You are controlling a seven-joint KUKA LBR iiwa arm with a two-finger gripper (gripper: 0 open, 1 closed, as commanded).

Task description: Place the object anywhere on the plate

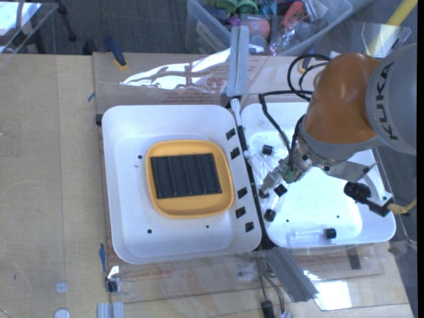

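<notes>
Black piece [280, 191] just beside the gripper [268, 185], on the white floor of the bin [344, 217] under it. Not visibly clamped; gripper's state cannot be told. Two more black bits near the gripper, one farther up the view [267, 150], one lower [269, 214]. Clear tube [308, 233] lower still. Yellow plate [190, 207] in the neighbouring bin [126, 177], across the divider from the gripper. Wooden bench [46, 177] around, tub of toys [265, 5] beyond.
</notes>
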